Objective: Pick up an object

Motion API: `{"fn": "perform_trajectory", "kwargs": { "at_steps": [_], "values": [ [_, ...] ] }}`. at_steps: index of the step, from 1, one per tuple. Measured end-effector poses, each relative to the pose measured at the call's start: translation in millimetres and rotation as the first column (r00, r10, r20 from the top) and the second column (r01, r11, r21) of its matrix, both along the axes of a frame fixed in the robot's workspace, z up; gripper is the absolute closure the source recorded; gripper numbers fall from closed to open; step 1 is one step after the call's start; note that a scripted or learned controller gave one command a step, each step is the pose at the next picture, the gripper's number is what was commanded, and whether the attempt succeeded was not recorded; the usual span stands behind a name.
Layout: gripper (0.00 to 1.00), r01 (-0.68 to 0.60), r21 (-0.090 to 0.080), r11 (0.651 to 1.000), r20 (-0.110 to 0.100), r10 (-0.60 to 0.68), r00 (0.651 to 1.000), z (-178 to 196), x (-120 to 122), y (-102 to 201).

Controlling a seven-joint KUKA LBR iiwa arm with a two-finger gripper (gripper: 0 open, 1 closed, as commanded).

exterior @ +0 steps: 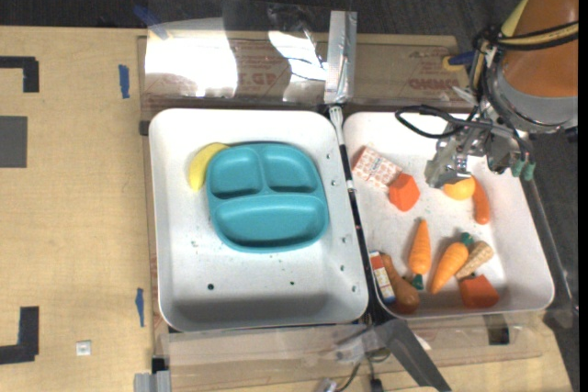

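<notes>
The right bin (537, 239) holds several toy foods. My gripper (450, 170) hangs low over its far side, directly above a small yellow-orange round piece (460, 190), and looks to be touching or nearly touching its top. An orange-red block (403, 193) lies just to the left of the gripper. Behind that block sits a white box with a red pattern (375, 165). A short carrot (481, 204) lies to the right of the round piece. Nothing shows lifted off the bin floor.
Nearer the front of the right bin lie two carrots (419, 245) (448, 263), a tan cone (475, 259), an orange block (478, 290) and a brown piece (402, 285). The left bin (175, 252) carries a teal divided plate (266, 195) and a yellow banana (200, 164).
</notes>
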State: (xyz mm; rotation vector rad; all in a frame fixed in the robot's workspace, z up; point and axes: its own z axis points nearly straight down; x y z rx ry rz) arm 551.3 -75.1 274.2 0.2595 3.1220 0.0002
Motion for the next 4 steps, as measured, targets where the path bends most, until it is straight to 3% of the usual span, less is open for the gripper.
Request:
{"fn": "perform_trajectory", "kwargs": {
  "at_steps": [1, 2, 3, 4],
  "values": [
    [0.00, 0.000, 0.000, 1.000, 0.001, 0.000, 1.000, 0, 0, 0],
    [0.00, -0.043, -0.002, 0.999, 0.005, 0.043, 0.999, -175, 5, -34],
    [0.00, 0.000, -0.001, 1.000, 0.003, 0.000, 1.000, -185, -69, -47],
    [1.00, -0.002, -0.004, 1.000, 0.019, 0.002, 1.000, -172, -64, -47]
  ]
}}
